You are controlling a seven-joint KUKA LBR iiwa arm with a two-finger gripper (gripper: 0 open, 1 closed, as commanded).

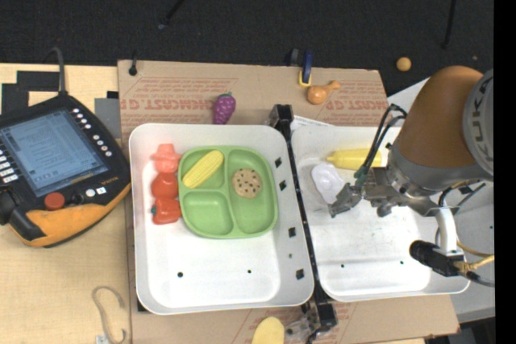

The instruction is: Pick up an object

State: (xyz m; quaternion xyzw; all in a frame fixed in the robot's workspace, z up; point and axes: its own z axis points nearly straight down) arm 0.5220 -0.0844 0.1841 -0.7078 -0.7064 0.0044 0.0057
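My gripper (363, 204) hangs over the right bin (379, 270), near its middle, with its two dark fingers spread open and only bare bin floor between them. A white rounded object (324, 180) lies just left of and behind the gripper. A yellow banana-like object (348, 159) lies behind it, partly hidden by the arm's cables. In the left bin (210, 286) a green divided plate (211, 217) holds a yellow corn cob (201, 167) and a cookie (247, 183). A red and orange toy (165, 188) lies to the left of the plate.
A purple grape bunch (224, 107) and an orange gourd (321, 93) sit on the cardboard behind the bins. A yellow lemon-like object (268, 329) lies in front of them. A control pendant (52, 165) rests at the far left. The arm's orange body (439, 121) overhangs the right bin's far right.
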